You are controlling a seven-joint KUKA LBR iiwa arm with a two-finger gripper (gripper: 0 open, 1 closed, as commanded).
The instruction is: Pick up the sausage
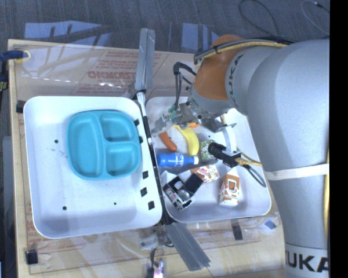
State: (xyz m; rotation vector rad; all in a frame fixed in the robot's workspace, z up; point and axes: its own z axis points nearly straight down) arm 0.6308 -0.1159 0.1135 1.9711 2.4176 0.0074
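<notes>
The sausage is a short orange-red piece lying in the right bin, near the bin's left wall, with nothing holding it. A yellow banana lies just right of it. My gripper hangs under the orange-banded wrist at the back of the right bin, a little behind and to the right of the sausage. The arm covers the bin's right side.
A blue bottle lies just in front of the sausage. Further front are a green packet, a patterned packet, a small carton and a black-and-white object. The left bin holds a blue divided tray.
</notes>
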